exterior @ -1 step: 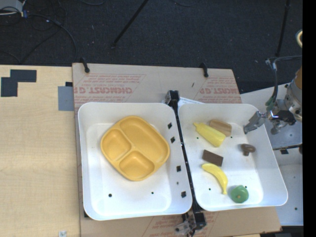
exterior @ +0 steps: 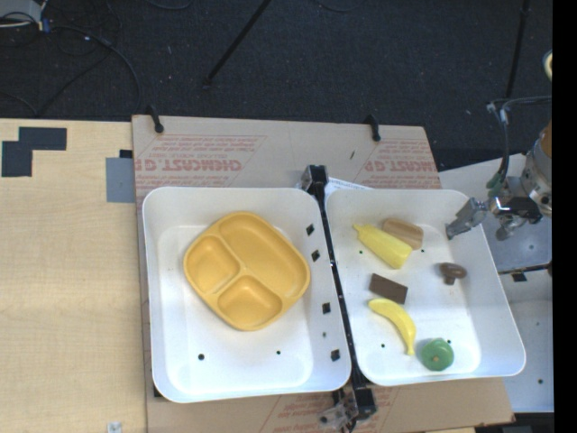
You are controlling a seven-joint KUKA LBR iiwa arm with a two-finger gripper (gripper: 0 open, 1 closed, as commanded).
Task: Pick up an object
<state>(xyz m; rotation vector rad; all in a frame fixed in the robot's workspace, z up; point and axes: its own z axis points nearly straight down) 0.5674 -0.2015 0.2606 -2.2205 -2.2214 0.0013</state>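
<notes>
The left bin (exterior: 171, 350) holds a yellow tray (exterior: 246, 269). The right bin (exterior: 505, 350) holds a banana (exterior: 397, 323), a brown block (exterior: 388, 288) and a green ball (exterior: 437, 354). The gripper (exterior: 487, 213) hovers at the bin's upper-right rim, fingers apart; the banana lies lower left, running diagonally, with open floor around it.

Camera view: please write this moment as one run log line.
gripper: over right bin's far right rim, holding nothing | right bin: banana, green ball, brown block | left bin: yellow tray

Dark carpeted floor (exterior: 270, 52) strewn with cables (exterior: 108, 43) beyond a wooden bench (exterior: 63, 287).
</notes>
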